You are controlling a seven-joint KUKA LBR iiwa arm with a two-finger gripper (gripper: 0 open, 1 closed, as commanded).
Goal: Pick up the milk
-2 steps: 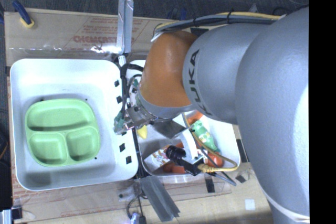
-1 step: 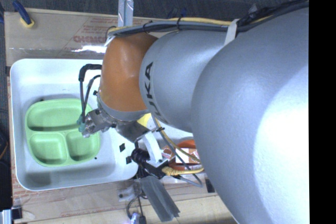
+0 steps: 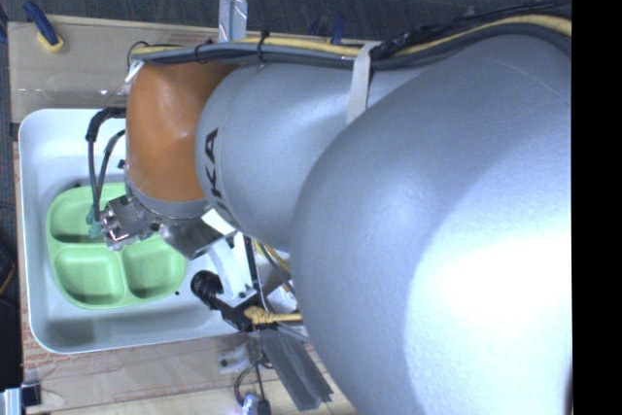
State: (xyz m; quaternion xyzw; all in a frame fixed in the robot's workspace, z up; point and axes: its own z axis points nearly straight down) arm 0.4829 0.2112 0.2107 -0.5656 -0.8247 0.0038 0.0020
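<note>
The grey arm (image 3: pixel 418 209) swept in from the right and covered most of the frame, its orange band (image 3: pixel 165 136) hanging over the left white bin (image 3: pixel 39 209) at the frame's left. Under the band, the wrist reached down above a green divided tray (image 3: pixel 87 272) lying in that bin, at the lower left. The gripper (image 3: pixel 117 226) sat over the tray's middle, and whether it was spread or pressed together could not be told. The milk could not be made out. Cables (image 3: pixel 292 49) ran along the arm's upper edge, above the wooden surface (image 3: pixel 78 63).
</note>
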